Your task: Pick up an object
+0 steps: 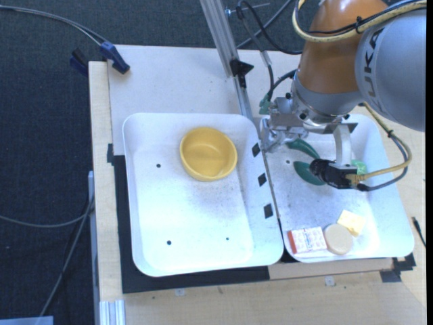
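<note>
My gripper (283, 135) hangs low over the far left part of the right bin (385, 246), under the orange band of the arm. A dark green object (308, 172) lies just below and right of it, partly covered by the arm's hardware, with a light green piece (358, 168) beside it. Near the bin's front edge lie a red-and-white box (307, 239), a round beige disc (338, 239) and a yellow block (350, 221). A yellow bowl (208, 153) stands upright in the left bin (155, 249).
A slanted metal pole (220, 26) rises from behind the bins, close to the gripper's left. Cables loop around the arm's wrist. A blue clamp (114, 55) sits at the bench's far left corner. The ridge between the bins runs just left of the gripper.
</note>
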### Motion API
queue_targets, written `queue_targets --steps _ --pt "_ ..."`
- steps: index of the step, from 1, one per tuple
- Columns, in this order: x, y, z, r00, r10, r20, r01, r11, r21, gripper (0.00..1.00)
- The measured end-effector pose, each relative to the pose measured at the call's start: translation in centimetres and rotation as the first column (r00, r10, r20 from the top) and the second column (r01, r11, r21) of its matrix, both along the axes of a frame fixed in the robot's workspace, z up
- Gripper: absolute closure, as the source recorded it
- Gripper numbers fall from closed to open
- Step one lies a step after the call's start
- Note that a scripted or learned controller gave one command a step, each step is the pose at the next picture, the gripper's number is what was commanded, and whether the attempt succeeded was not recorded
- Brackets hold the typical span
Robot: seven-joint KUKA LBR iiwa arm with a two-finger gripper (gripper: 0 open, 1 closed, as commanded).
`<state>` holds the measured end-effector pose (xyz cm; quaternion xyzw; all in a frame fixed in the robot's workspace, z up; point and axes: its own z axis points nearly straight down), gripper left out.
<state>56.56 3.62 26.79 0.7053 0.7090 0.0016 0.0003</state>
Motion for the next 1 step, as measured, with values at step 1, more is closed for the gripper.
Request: queue_targets --steps 1 --pt "0.19 4.7 -1.22 1.0 0.0 -0.008 0.0 1.0 0.001 1.0"
